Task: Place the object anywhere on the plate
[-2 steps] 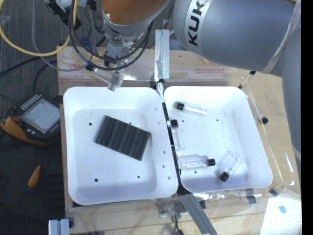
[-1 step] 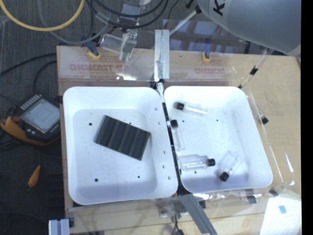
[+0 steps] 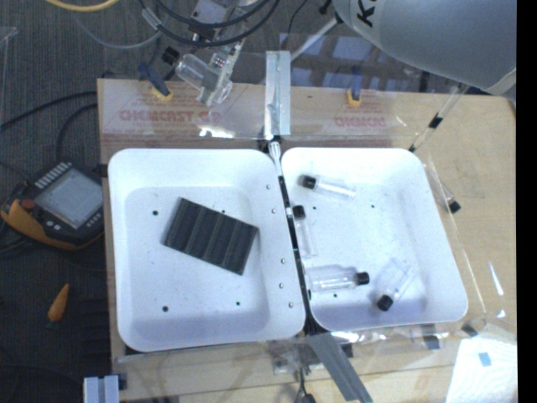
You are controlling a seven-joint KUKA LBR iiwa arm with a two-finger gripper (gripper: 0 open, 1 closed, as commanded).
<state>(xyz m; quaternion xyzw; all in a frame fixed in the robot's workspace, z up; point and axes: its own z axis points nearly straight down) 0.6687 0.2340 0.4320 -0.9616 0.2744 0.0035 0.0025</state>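
Grey arm with orange band reaching in from the right, high over the bench, two-finger gripper (image 3: 211, 72) hanging above the brown board behind the left shallow white bin (image 3: 134, 317). Cannot tell whether open or closed: blurred against cables. Right at its tip, a clear plastic vial with black cap (image 3: 190, 67), tilted, cap toward the left; whether actually gripped cannot be told. Dark grey ribbed rectangular plate (image 3: 210, 235) lying flat near the middle of the left bin, turned at a slant, well apart from the gripper. In the right shallow white bin (image 3: 436, 225), four more clear vials: one near the back (image 3: 327, 186), one along the left wall (image 3: 302, 232), one toward the front (image 3: 337, 279), one just right of that (image 3: 393, 285), all apart from the plate
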